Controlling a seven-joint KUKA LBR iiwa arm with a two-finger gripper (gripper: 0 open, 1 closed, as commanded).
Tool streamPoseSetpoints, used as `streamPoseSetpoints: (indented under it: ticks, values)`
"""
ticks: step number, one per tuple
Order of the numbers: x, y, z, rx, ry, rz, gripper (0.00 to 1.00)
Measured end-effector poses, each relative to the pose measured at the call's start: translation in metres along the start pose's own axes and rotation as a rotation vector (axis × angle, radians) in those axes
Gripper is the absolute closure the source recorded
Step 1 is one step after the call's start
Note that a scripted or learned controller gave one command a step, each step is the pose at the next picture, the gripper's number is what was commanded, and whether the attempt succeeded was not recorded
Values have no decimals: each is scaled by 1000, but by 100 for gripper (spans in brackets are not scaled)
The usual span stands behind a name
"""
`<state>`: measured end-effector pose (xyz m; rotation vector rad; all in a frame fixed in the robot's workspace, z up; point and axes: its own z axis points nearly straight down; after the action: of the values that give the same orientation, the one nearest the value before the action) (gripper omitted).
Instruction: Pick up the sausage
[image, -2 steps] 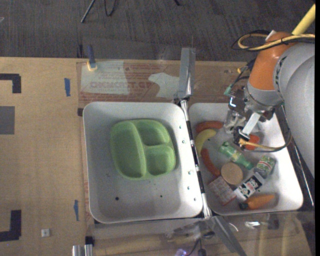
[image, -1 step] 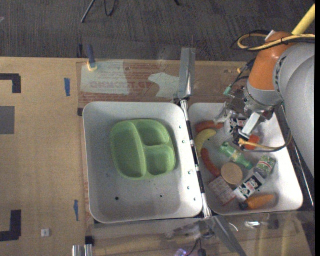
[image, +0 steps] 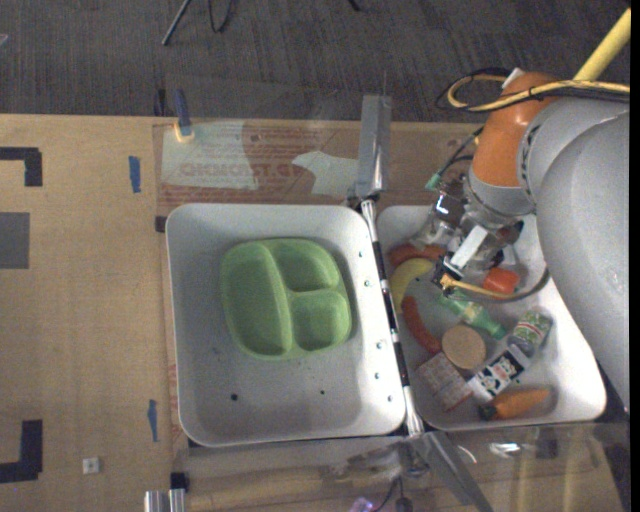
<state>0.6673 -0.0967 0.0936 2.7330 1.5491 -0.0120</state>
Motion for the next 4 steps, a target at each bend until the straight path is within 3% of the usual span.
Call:
streamPoseSetpoints:
  ticks: [1, 2, 3, 4]
  values:
    - [10, -7, -89, -4, 5, -378, 0]
    - [-9, 9, -26, -17, 8, -380, 0]
    - [-4, 13, -14, -43, 1, -461, 0]
    - [1, 10, -13, -38, 6, -321, 0]
